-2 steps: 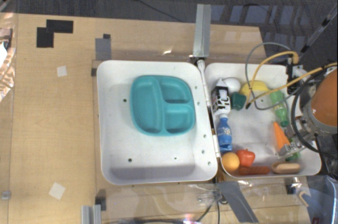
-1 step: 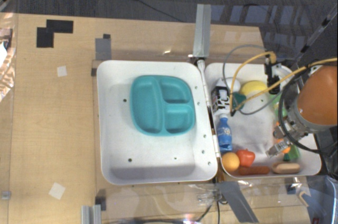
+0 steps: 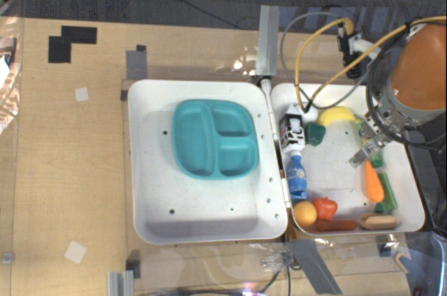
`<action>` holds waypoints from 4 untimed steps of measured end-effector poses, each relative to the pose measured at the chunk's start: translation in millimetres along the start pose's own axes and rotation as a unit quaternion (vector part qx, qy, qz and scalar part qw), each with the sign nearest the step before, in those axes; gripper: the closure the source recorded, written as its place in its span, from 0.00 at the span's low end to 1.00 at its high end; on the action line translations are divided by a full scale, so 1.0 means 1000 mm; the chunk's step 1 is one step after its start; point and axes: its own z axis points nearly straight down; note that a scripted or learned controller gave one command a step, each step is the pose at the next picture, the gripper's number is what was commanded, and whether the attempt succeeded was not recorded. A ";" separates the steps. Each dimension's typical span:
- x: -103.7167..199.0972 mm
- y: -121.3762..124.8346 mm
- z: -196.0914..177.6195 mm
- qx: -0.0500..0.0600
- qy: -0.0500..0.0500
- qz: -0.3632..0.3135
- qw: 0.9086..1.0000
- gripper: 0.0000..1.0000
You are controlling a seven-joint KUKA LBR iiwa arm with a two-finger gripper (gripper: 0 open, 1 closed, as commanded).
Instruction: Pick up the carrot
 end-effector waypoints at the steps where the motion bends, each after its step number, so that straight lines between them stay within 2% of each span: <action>1: 0.014 0.044 0.080 -0.004 -0.005 -0.237 0.972 1.00; 2: -0.013 0.042 -0.048 -0.001 0.000 -0.405 0.915 1.00; 3: 0.058 0.055 -0.127 -0.001 0.002 -0.408 0.913 1.00; 4: 0.040 0.082 0.009 -0.003 -0.010 -0.407 0.913 1.00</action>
